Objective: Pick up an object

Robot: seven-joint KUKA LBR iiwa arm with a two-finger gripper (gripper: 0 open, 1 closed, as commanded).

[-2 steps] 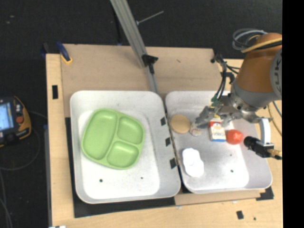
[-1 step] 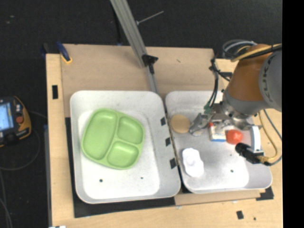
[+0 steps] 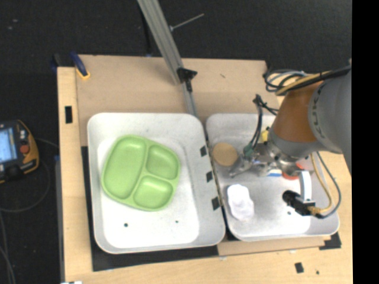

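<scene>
The gripper hangs low in the right bin, near a brown disc; its grip I cannot tell. Probably the reaching step; next it must close squarely.

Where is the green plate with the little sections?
The green plastic divided plate lies in the left white bin, toward that bin's left side, across the divider from the round tan disc in the right white bin.
</scene>
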